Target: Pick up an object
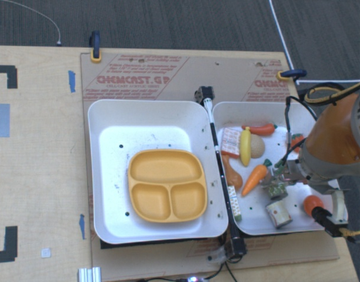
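The surface [33, 175] is pale wood, with a printed cardboard sheet [168, 75] laid over its middle and right part, held by a clamp [95, 46] at the far left corner and another clamp [290, 73] at the far right.

Two white bins rest on the cardboard, side by side and touching along a black strip. The left bin [109, 128] carries a yellow divided plate [166, 184] with three compartments, lying flat toward the near side.

The arm [336, 140], grey with an orange band, enters from the right and hangs over the right side of the right bin [259, 111].

The pincer [277, 180] sits low over the middle of the right bin, just right of the carrot [254, 179]. Its fingers are dark and small against the clutter; whether they are open or closed cannot be told, and no object can be confirmed between them.

Contents of the right bin, largest first: the orange carrot, tilted, tip toward the near left; a yellow banana [245, 146] lying far-to-near, over a brownish round item [257, 147]; a red pepper [260, 129] at the far side; a red-and-white packet [230, 141] left of the banana; a brown oblong item [233, 175] left of the carrot; a small white cylinder [280, 213] near the near wall; an orange round item [312, 204] at the near right.
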Robot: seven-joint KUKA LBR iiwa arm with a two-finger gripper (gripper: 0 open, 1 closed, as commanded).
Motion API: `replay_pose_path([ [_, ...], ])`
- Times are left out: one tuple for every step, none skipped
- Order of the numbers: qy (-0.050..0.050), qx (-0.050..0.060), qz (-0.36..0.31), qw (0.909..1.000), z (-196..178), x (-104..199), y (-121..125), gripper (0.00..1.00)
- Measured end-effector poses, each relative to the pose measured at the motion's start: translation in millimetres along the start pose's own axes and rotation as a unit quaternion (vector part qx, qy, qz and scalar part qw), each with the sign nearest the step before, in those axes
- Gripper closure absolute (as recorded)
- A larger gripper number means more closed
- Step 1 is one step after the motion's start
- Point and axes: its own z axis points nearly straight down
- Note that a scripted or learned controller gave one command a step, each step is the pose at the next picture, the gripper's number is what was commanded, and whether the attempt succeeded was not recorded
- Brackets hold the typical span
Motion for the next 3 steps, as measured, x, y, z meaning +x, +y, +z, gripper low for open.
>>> replay_pose_path([
  [0.009, 0.011, -0.004, 0.9999, -86, 90, -13, 1.00],
  [0.009, 0.011, -0.004, 0.9999, -98, 154, -12, 1.00],
  [0.008, 0.009, -0.004, 0.9999, -109, 154, -11, 1.00],
])
